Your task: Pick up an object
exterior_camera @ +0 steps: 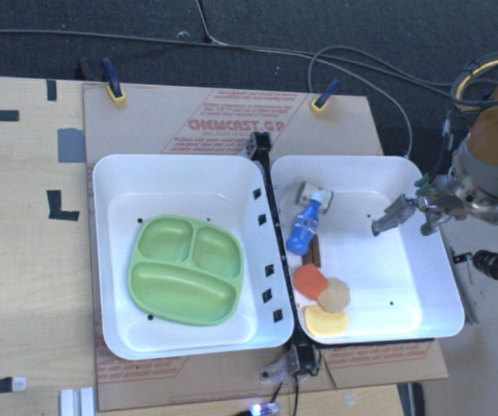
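Pincer (389,221) above right bin (422,315), blue bottle (305,225) apart

You see the grey metal claw (391,218) hovering over the right white bin (422,319), seemingly carrying nothing.

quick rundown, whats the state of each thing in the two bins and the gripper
green tray: flat in the left bin
blue bottle: lying on its side, right bin
orange block: resting against the divider
tan ball: touching the block
yellow piece: at the bin's front edge
gripper: over the right bin
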`<state>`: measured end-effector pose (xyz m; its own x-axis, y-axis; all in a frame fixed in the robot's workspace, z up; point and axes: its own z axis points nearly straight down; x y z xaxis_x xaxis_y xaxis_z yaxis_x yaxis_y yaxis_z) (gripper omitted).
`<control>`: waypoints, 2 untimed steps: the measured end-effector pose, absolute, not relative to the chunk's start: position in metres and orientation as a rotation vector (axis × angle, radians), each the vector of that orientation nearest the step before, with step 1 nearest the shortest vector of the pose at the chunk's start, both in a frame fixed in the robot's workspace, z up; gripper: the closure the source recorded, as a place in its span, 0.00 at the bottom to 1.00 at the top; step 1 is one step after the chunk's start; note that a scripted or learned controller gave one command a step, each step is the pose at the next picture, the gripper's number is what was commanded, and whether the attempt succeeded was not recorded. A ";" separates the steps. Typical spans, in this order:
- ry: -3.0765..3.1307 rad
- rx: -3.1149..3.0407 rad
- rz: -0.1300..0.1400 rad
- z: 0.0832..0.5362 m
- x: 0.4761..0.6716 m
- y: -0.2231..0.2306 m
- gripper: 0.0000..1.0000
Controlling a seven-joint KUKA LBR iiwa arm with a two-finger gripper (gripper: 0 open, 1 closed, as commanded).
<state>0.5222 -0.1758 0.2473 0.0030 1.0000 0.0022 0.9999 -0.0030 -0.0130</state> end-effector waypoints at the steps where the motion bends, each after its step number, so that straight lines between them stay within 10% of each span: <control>1: -2.222 -2.220 0.002 0.254 0.525 -0.175 0.00; 2: -2.219 -2.217 0.005 0.200 0.524 -0.164 0.00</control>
<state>0.5238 -0.1643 0.2004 -0.0007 1.0000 0.0011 1.0000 0.0007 -0.0058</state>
